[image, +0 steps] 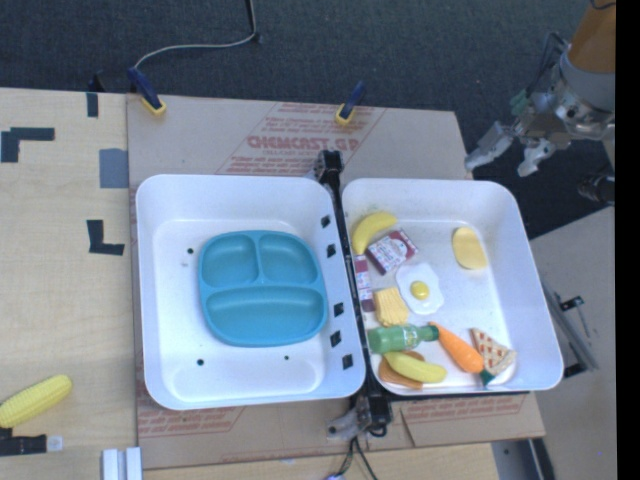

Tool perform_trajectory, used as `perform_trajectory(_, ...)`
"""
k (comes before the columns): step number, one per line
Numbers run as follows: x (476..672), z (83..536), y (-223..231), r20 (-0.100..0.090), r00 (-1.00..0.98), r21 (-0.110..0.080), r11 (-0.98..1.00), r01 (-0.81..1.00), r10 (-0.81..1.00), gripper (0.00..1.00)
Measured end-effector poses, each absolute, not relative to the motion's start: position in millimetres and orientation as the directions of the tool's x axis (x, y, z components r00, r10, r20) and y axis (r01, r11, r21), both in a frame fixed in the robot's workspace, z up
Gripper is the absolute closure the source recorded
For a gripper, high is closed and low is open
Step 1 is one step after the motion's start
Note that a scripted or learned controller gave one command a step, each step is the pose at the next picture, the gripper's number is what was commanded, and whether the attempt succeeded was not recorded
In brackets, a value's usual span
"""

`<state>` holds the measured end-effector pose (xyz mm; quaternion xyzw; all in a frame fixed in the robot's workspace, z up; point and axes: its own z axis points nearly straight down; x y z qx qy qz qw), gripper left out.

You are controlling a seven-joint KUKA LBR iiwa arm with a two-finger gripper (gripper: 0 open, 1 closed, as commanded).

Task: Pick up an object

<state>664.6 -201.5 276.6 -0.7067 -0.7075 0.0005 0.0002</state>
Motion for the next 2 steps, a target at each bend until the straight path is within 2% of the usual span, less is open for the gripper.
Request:
perform_trajectory(1,591.1,189,-137,0.001,-0.002,-0.004,0.002,1.000,1.000,0.00)
perform_trajectory(2,642.0,138,-99,0.001,-0.002,-0.003,0.002,1.000,1.000,0.00)
